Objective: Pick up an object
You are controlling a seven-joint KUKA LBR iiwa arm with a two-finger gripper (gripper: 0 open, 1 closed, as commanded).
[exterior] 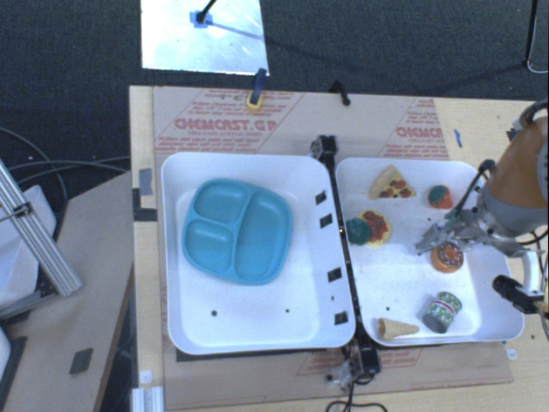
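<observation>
Tool (pixel 439 240) poised directly over the orange donut (pixel 447 258) in the right bin (pixel 360 230); finger state cannot be determined. Step: approach. Next: descend, close, lift vertically.

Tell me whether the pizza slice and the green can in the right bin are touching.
Apart. The camera view shows the pizza slice near the bin's far edge and the green can near its front edge, with bare white floor between them.

The arm (pixel 521 174) is a rounded grey body with a broad orange band above the wrist, a thin black cable looping beside it, narrowing to a metallic grey two-finger gripper (pixel 435 239).
</observation>
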